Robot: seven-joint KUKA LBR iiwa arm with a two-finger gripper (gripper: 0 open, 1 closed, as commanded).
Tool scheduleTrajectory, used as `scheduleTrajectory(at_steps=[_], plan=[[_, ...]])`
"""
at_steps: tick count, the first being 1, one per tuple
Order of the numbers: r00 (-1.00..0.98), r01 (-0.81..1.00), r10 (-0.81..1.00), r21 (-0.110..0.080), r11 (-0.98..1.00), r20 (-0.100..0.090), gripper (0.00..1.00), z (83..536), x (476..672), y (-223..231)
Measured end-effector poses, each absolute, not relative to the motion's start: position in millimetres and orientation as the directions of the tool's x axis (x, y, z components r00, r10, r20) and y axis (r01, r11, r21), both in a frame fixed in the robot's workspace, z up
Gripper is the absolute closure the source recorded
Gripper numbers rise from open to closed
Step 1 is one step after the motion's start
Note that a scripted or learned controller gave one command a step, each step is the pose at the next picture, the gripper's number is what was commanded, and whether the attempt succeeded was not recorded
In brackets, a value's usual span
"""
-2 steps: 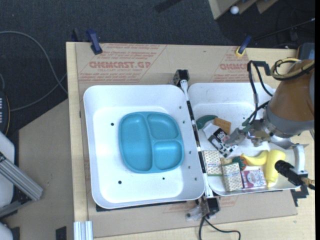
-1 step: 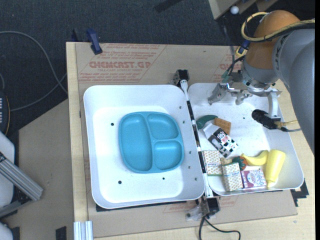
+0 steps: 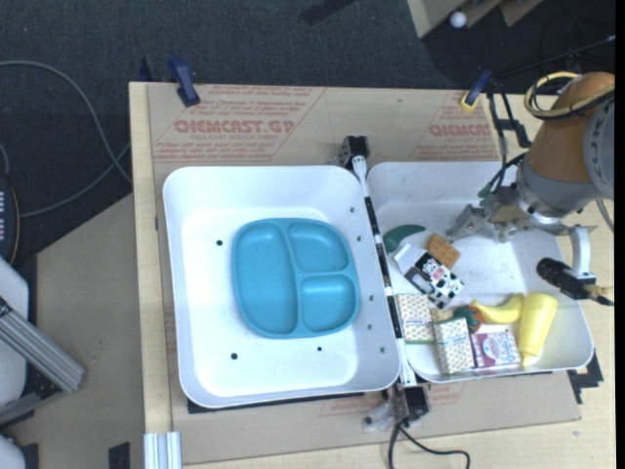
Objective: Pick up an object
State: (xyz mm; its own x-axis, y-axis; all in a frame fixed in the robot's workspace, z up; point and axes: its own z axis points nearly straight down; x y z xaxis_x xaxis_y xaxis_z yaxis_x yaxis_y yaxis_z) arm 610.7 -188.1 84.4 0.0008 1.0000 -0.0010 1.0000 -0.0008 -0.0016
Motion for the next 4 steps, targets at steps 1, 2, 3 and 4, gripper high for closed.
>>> scheduleTrajectory(at_steps=[1, 2, 3, 4], plan=[[0.002, 1.0, 1.0, 0.0, -0.002, 0.0, 0.0, 85, 540.3, -199], [-0.001, 1.0, 1.0, 0.005, 0.001, -0.002, 0.0, 189, 667.7, -194], [-0.001, 1.0, 1.0, -0.001, 0.001, 0.001, 0.0, 118, 618.0, -105], [0.001, 1.0, 1.0, -0.002, -0.001, 0.0, 0.0, 158, 553.8, -169]])
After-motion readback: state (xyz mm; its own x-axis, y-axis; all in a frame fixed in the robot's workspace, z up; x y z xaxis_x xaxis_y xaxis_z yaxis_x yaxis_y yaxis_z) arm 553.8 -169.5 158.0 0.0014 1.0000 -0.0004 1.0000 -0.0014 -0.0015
